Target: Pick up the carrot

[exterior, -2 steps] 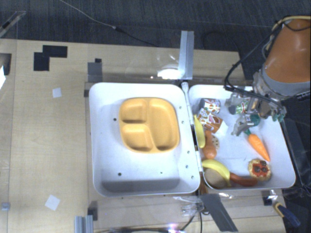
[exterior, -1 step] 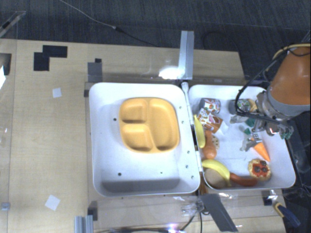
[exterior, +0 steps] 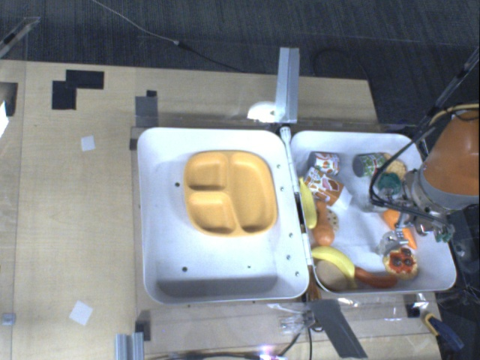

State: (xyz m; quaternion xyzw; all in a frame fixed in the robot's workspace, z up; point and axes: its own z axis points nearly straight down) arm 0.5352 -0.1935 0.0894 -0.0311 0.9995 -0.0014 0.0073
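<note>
Orange carrot under the hand in the right bin

Orange, tapered carrot (exterior: pixel 396 222) lies near the right edge of the shallow white right-hand bin (exterior: pixel 352 142), its visible length running roughly from upper left toward the bin's near right corner. The grey two-finger hand (exterior: pixel 401 227) hangs directly over it, touching or nearly so, covering its middle. Whether the hand is open or closed on it I cannot tell.

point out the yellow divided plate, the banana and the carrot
yellow divided plastic plate (exterior: pixel 229 192), camera view, on the ridge between its compartments
yellow curved banana (exterior: pixel 335 260), camera view, on its middle
orange carrot (exterior: pixel 391 218), camera view, on the visible end beside the arm
</note>
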